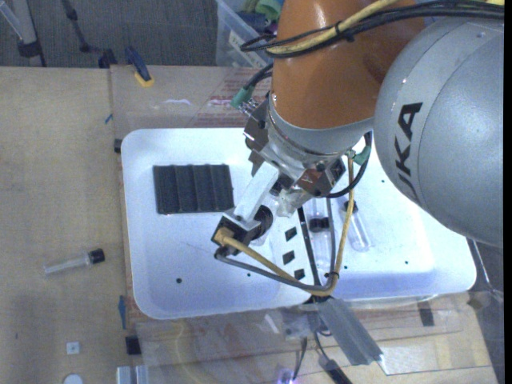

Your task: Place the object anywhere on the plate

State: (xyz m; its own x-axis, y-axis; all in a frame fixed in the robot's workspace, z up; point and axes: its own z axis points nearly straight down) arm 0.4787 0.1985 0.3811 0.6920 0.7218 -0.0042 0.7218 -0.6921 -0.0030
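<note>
A black ribbed rectangular plate (pixel 193 189) lies flat in the left part of the white bin (pixel 160 290). My gripper (pixel 299 253) hangs under the big orange and grey wrist, low over the seam between the two bins, to the right of the plate and apart from it. Beside the gripper lies a small black piece (pixel 318 224). A clear tube-like thing (pixel 360 235) rests a little further right in the right bin (pixel 416 272). The wrist hides much of the bin floor behind the gripper.
On the wooden bench left of the bins lies a small syringe-like stick with a black end (pixel 74 261). A blue clamp (pixel 142 73) sits at the back left. A clear tub of coloured things (pixel 244 10) stands behind the bins.
</note>
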